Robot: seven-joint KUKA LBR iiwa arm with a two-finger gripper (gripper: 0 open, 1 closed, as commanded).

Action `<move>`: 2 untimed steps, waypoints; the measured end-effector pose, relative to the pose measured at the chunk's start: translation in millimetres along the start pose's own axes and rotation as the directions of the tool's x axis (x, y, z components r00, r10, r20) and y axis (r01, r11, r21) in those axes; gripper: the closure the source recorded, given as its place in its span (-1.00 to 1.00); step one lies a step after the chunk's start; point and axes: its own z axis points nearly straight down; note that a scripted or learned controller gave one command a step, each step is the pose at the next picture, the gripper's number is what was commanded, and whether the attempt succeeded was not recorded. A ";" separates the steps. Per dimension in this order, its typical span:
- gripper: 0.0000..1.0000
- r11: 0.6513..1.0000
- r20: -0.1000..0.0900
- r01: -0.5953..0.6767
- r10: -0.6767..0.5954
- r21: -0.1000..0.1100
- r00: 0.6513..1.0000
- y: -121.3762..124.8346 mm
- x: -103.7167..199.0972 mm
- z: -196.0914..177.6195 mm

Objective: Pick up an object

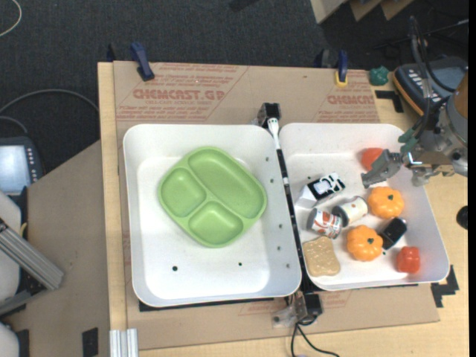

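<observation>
Grey metal tool (388,162), grip state unclear, hangs above glossy round pumpkins (386,202)

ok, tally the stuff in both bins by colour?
Green: 1, the divided plate in the left bin.
Orange: 2 pumpkins.
Red: 2 pieces.
Tan: 1 cracker.
Black and white: 1 toy.
Black: 1 piece.
White with red: 1 bottle.
Total: 9, with 8 in the right bin.
</observation>
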 end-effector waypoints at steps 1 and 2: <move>-1.00 1.000 -0.005 0.003 -0.003 0.023 1.000 -3.7 46.9 97.9; -1.00 1.000 -0.003 -0.006 0.006 0.021 1.000 -5.0 19.7 154.3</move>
